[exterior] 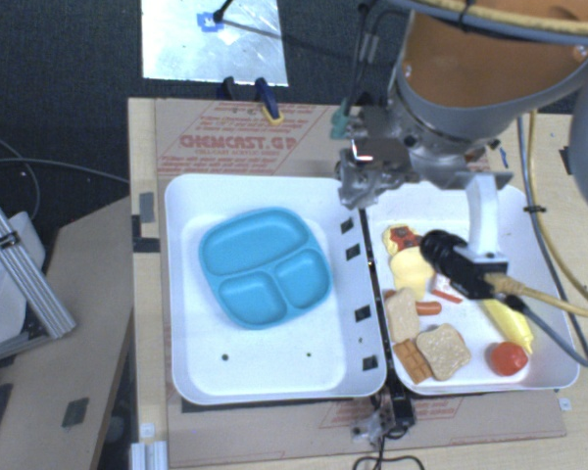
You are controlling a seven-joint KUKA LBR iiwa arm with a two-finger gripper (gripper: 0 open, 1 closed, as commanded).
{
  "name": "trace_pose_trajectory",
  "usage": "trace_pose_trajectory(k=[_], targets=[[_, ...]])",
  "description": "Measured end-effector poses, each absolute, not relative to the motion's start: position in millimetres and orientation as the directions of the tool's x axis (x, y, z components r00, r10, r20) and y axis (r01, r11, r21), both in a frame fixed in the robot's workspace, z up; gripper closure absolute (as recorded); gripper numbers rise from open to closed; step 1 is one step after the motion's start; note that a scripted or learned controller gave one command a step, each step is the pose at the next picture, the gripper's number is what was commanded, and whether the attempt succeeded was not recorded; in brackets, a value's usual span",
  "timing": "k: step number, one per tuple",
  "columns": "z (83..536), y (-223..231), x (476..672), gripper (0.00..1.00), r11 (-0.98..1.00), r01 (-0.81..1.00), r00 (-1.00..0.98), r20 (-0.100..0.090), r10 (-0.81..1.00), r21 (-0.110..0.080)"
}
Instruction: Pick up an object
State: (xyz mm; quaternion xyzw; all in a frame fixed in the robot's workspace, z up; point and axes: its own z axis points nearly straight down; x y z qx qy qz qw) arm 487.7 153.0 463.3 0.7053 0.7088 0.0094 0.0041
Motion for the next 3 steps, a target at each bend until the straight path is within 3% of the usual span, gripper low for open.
trace_pose_trajectory(k=[1,3], targets=[[394.0,118.4,486.4,1.0,-0.003,1.0,0.002,-0.001,1.0,-0.003],[418.9,120.8,488.1,1.0,0.012,1.0,-0.012,0.001,1.0,0.006]])
